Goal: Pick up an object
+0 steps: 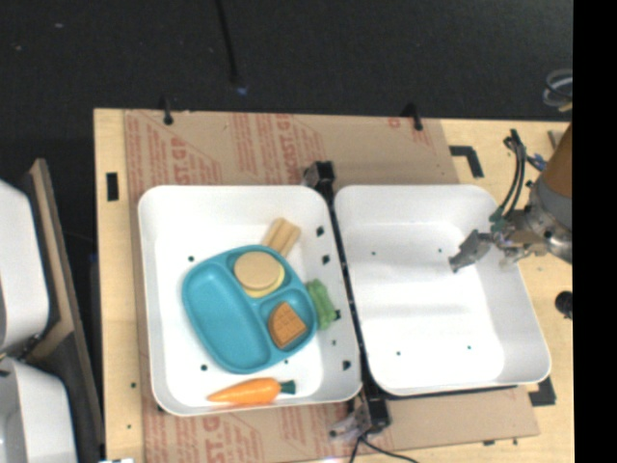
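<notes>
We see the hand (469, 252) over the right bin (434, 355), arm cut off at frame edge; its grip state we cannot tell.

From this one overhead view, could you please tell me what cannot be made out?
- Grey two-finger gripper: too small and blurred to judge its state.
- Small green object: half tucked behind the blue compartment tray; identity unclear.
- Tan wooden block: lower end hidden by the tray.
- Arm: cut off at the right.
</notes>
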Controlling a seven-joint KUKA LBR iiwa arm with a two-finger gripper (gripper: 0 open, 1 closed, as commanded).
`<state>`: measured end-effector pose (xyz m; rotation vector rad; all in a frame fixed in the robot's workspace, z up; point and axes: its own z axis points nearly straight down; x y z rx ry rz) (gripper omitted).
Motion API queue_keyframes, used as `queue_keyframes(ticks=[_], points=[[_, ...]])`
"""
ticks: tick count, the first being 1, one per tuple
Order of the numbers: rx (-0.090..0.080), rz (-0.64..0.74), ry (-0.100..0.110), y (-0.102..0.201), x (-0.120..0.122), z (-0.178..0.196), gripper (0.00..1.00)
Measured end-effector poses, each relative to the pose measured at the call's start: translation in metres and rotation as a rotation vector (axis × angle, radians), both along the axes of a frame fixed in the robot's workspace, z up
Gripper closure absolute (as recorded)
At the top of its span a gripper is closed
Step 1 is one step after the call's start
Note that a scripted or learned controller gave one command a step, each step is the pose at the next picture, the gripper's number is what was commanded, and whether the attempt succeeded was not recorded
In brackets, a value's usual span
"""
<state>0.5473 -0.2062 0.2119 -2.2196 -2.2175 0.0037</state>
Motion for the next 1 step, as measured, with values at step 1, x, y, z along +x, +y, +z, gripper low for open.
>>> queue_keyframes(ticks=[1], points=[[-0.001,0.001,-0.005,0.0001,0.0013,0.0027,0.00]])
